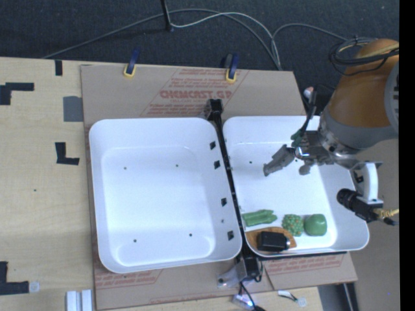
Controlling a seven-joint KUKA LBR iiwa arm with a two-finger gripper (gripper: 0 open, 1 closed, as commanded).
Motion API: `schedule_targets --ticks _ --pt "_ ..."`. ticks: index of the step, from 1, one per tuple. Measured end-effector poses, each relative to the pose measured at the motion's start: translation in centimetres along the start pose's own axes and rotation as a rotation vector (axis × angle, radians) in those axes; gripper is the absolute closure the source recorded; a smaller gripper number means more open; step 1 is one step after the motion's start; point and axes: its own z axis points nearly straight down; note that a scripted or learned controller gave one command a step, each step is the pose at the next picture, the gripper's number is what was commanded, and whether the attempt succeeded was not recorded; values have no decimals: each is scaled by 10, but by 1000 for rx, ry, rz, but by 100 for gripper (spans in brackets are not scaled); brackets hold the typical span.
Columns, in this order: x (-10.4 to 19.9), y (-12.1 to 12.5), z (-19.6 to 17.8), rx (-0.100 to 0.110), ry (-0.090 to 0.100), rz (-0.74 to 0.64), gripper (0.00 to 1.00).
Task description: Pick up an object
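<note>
Down on the bench, the gripper (290, 161) hangs with fingers apart and nothing between them over the right bin (272, 129), so I'd say it should swing toward six o'clock, where the green pod (259, 217) lies apart from its neighbours.

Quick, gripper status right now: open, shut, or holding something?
Gripper: open, holding nothing, above the right bin, apart from the objects at its near edge.
</note>
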Motion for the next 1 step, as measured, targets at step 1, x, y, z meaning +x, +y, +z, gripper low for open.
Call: schedule_targets --ticks 1 --pt "100 14 16 4 1 -1 0"
